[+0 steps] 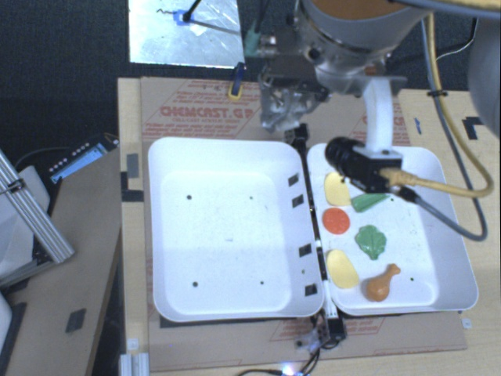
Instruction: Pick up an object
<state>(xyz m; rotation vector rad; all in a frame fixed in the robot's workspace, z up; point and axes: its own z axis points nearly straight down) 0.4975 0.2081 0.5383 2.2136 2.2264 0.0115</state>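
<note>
Two bins: white and shallow, side by side on a printed cardboard sheet that lies on the tabletop; left bin, right bin.
Join: the inner walls of the bins meet, with small black clips spaced along the seam.
Arm: grey with an orange band, entering from the upper right.
Gripper: hangs at the far end of the bins, close to the corner where they meet, above the red lettering on the cardboard.
Gripper state: cannot tell how far open it is (the metal parts merge from this angle); no object is seen in its hold.
Objects: six toy food pieces, all on the floor of the right bin, mostly in the half nearer the seam.
Upper yellow piece: farthest up the bin, just beside the seam wall.
Long green piece: to the right of it, lying at a slant, its upper end hidden.
Red disc: flat, just below the upper yellow piece.
Leafy green piece: right of the disc, apart from it.
Lower yellow piece: near the seam wall, below the disc.
Brown drumstick: nearest the front rim, just right of the lower yellow piece, thin end pointing up and right.
Beyond the bins: a silver foil sheet on the dark floor.
Left edge: an aluminium rail set at a slant.
</note>
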